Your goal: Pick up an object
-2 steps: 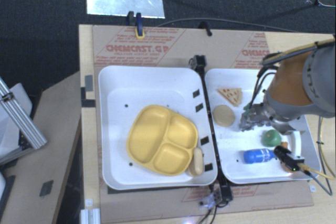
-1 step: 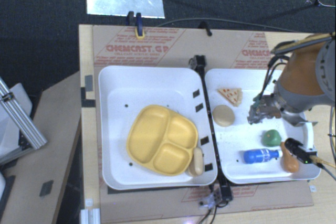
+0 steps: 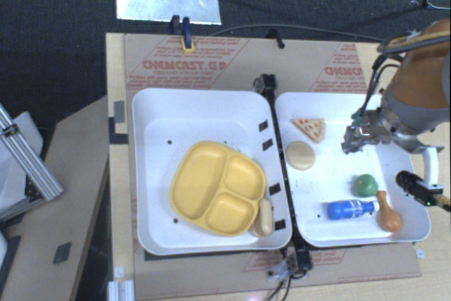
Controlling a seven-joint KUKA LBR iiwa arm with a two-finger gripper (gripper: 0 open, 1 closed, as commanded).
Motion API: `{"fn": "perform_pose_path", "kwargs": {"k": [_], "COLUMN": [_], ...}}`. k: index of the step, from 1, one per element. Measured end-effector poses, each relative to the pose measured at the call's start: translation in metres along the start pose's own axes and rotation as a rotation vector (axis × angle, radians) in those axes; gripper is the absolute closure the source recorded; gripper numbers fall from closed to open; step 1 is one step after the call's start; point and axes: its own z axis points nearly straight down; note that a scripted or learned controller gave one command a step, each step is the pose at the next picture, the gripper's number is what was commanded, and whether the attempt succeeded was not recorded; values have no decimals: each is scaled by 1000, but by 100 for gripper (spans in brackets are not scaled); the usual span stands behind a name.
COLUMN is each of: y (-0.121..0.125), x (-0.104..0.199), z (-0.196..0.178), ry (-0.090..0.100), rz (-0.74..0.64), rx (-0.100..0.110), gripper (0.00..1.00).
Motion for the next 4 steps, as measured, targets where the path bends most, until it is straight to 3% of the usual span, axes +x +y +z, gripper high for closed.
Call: {"fn": "perform_pose_path", "kwargs": {"k": [1, 4], "y": [0, 59], "x": [-6, 154], "z": [-63, -23], "ry": [-1, 2], "rz": [0, -5], "rx": [-1, 6], "gripper": [100, 100]}}
